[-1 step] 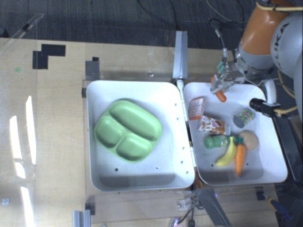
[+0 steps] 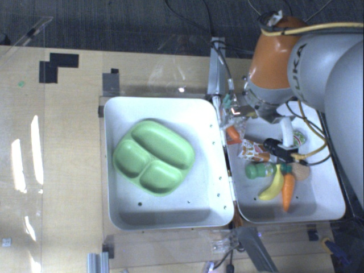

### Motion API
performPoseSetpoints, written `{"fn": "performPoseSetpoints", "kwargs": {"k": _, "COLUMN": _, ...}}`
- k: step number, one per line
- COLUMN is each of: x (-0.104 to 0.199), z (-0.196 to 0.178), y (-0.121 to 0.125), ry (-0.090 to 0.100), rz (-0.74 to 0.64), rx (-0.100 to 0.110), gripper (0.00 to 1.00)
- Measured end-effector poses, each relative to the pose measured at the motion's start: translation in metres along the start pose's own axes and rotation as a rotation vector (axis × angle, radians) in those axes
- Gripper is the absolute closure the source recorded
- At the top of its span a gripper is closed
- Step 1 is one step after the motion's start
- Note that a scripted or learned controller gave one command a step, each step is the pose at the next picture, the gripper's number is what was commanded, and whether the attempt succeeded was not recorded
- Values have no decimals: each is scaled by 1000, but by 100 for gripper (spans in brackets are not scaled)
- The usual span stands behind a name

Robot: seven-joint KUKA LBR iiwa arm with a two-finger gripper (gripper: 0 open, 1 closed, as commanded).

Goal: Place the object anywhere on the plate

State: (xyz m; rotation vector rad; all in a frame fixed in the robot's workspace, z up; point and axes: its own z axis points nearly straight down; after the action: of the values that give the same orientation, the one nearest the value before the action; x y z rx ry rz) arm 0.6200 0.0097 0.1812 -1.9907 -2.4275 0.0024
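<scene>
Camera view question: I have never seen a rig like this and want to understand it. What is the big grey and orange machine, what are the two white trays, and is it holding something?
This is one picture, taken by a camera fixed above the bench and looking down at a slant. The grey machine is a robot arm reaching in from the right. Its gripper hangs over the right bin. That bin has small items: a banana, a carrot, a green piece, a small orange piece and a printed packet. The left bin holds a green plate with three compartments, nothing on it yet. Whether the gripper holds anything, I cannot tell.
</scene>
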Motion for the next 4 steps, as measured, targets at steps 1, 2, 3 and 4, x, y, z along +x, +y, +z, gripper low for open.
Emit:
{"fn": "performPoseSetpoints", "kwargs": {"k": 1, "x": 0, "z": 0, "y": 0, "ry": 0, "rz": 0, "rx": 0, "gripper": 0}}
{"fn": "performPoseSetpoints", "kwargs": {"k": 2, "x": -32, "z": -130, "y": -33, "ry": -3, "rz": 1, "rx": -6, "gripper": 0}}
{"fn": "performPoseSetpoints", "kwargs": {"k": 3, "x": -92, "z": -118, "y": -78, "ry": -3, "rz": -151, "rx": -3, "gripper": 0}}
{"fn": "performPoseSetpoints", "kwargs": {"k": 4, "x": -113, "z": -179, "y": -136, "ry": -4, "rz": -171, "rx": -6, "gripper": 0}}
